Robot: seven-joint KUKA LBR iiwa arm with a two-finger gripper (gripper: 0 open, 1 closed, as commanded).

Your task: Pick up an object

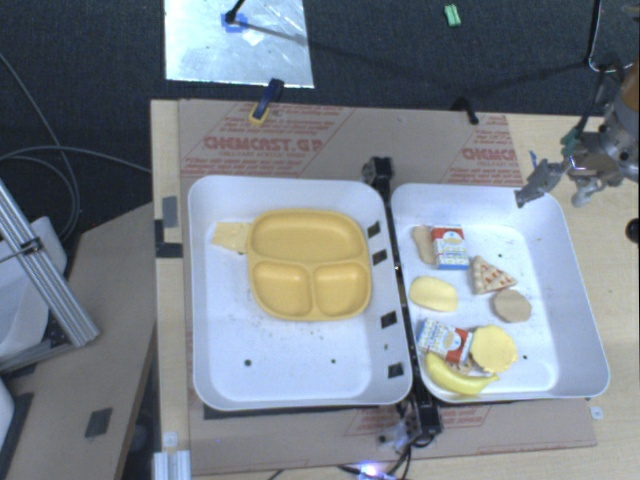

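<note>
One arm: your gripper point(560, 180) sits over the far right corner of the right bin point(560, 230), near the view's right edge, with nothing between its prongs.
Gripper state: two dark prongs splay toward the bin's far rim, but you cannot tell from this slant whether they are apart or together.
Nearest objects: a small carton point(450, 247) lies near the far left of the right bin; a pizza-slice toy point(490, 274) sits just beside it, and a round tan piece point(512, 307) just nearer you.
Further out: a pale yellow lump point(433, 293) lies by the bin's left wall; a second carton point(443, 339), a yellow disc point(493, 349) and a banana point(452, 376) crowd the near left corner, touching or overlapping.
Left bin: a yellow divided tray point(305, 264) fills the middle of the left bin point(215, 368), with a flat yellow piece point(231, 235) poking out at its far left edge.
Risk: every object is well apart from your gripper, so a straight descent would likely close on bare bin floor or strike the rim.
Risk in the cluster: a grab there may pinch two things or nudge the banana aside.
Hard to read: the arm is cut off at the right edge; the cartons' print is too small to read.
</note>
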